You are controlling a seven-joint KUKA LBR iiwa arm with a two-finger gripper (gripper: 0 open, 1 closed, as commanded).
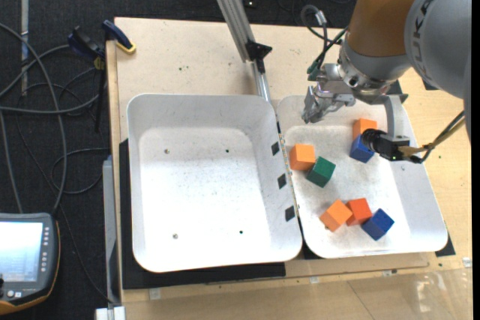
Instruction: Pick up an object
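Note:
The right bin (420, 225) holds several small blocks. An orange block (303, 156) lies near its left wall with a green block (322, 171) touching it. Two more orange blocks (337, 214) (359, 210) and a blue block (378, 223) cluster near the front. Another orange block (365, 127) and a blue block (361, 148) sit at the right, close to a black cable fitting. My gripper (313, 111) hangs over the bin's back left part, above and behind the orange and green pair, with nothing visible between its fingers.
The left bin (150, 116) lies beside the right one. A slanted metal rail (232, 11) runs down to the bins' shared back corner. Blue clamps (101, 41) sit at the bench's back left. Cables trail over the floor at left.

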